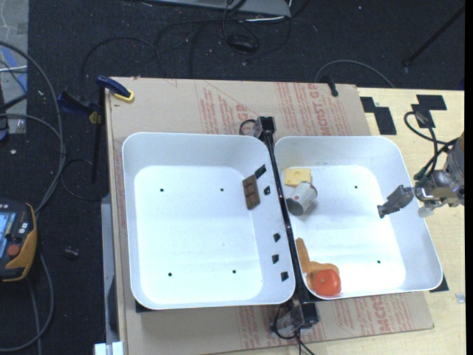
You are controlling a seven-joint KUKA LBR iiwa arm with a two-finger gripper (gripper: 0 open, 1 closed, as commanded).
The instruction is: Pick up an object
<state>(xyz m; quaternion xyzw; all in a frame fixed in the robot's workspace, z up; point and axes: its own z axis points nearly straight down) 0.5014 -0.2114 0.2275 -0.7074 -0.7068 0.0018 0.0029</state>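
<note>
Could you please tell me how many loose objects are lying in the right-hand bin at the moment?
3: a yellow block near the divider, a grey cup just below it, and an orange tool in the near-left corner.

The bench [192, 106] has a brown cardboard top with red print, and on it two white bins lie side by side, the left bin [140, 198] touching the right bin [403, 198].

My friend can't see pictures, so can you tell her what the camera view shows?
A robot gripper hangs over the right edge of the right white bin. That bin holds a yellow block, a small grey cup and an orange toy. A brown block lies in the left white bin.
</note>
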